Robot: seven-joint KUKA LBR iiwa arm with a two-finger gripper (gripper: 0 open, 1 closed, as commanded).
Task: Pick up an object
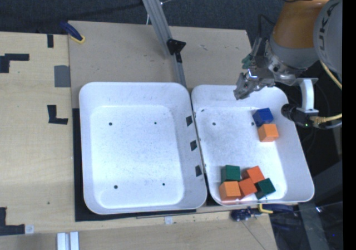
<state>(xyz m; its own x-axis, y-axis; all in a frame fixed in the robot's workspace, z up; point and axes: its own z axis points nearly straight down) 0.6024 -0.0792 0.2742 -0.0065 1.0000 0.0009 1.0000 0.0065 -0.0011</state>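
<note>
In the right bin [222, 104] a blue cube [262, 116] lies near the far right side with an orange cube [268, 132] just in front of it. Near the front wall sits a cluster: a green block [231, 173], an orange block [230, 189], an orange block [254, 176] and a dark green block [265, 187]. My gripper [243, 92] hangs over the far rim of the right bin, up and to the left of the blue cube, with nothing visibly in it.
The left bin [92, 98] stands beside the right one. A slanted metal pole [157, 12] with a black clamp [176, 47] rises behind the bins. Black tape marks [53, 113] dot the bench at left. A cable and black fitting [300, 114] hang at the right bin's edge.
</note>
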